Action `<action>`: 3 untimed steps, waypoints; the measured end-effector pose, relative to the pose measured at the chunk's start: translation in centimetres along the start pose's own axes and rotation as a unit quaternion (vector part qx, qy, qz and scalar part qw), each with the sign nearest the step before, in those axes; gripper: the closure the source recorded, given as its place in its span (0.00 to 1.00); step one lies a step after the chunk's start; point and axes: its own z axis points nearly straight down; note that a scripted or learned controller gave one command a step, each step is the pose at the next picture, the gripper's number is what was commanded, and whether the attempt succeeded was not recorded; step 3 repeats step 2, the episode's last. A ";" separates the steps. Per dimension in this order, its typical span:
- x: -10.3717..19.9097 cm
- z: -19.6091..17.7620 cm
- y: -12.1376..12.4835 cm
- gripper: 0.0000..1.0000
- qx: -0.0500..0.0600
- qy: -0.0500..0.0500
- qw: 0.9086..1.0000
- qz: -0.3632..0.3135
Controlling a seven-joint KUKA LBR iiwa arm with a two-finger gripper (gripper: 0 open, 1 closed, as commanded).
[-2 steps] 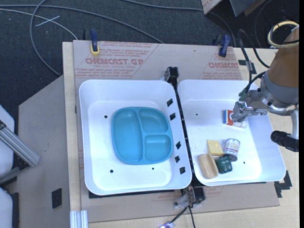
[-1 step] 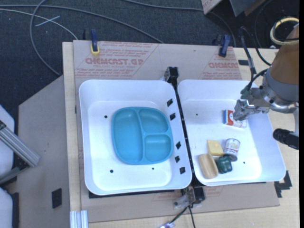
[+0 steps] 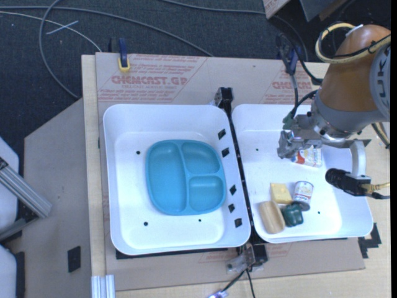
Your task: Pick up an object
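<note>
The gripper hangs over the right bin, right above a small white and red item near the middle, but I can't tell how the jaws are set. A yellow block, small jar, green piece and tan block cluster by that bin's front edge, and a blue plate sits mid left bin.

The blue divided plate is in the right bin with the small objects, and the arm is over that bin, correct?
Not quite. The camera view shows the blue divided plate alone in the left bin. The small objects and the arm are at the right bin.
</note>
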 end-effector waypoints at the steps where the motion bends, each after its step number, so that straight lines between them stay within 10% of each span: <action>1: 6.2 -0.4 0.0 1.00 -0.001 0.000 1.000 -0.001; 3: 12.0 0.0 -0.1 1.00 0.000 0.000 1.000 0.000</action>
